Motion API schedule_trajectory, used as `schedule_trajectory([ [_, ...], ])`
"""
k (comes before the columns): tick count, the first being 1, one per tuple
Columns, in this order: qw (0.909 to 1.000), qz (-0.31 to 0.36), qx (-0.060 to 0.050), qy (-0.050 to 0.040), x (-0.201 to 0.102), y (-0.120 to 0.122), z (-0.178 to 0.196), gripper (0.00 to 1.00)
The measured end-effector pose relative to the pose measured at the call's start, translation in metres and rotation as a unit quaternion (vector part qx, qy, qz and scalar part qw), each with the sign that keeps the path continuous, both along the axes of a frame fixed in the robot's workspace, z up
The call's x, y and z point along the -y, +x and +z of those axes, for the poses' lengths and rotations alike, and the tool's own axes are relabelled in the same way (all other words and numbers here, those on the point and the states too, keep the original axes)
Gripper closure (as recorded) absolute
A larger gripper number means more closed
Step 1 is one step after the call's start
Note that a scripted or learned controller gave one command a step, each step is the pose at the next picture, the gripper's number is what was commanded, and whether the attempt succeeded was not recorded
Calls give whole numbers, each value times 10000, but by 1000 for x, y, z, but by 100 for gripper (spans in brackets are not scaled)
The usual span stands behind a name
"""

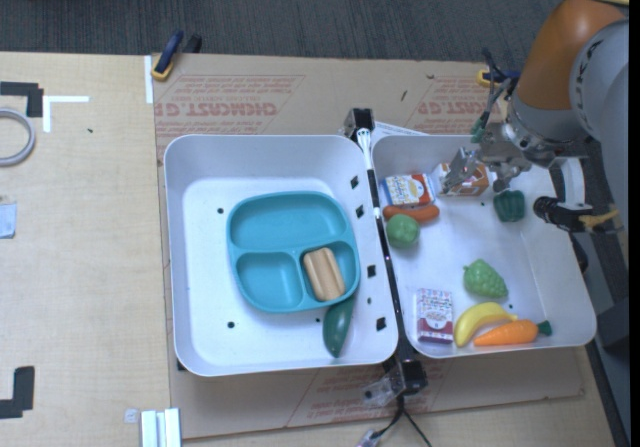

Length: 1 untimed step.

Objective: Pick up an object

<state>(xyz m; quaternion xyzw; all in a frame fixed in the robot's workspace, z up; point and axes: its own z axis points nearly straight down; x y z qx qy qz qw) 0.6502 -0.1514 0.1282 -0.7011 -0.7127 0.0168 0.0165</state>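
Pincer (465,175) hovers low at the right bin's (560,265) far corner, and we can't tell its grip, so the nearby green pepper (510,205) looks like our likeliest target.

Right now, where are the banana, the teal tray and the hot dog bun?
banana (480,320): camera view, middle of its yellow curve, in the right bin.
teal tray (270,225): camera view, bare floor of its large upper compartment.
hot dog bun (323,273): camera view, middle of its top, in the tray's lower right compartment.
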Motion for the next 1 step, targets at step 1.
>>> schedule_trajectory([
  [1,9997,-63,255,-30,4,11,-28,0],
])
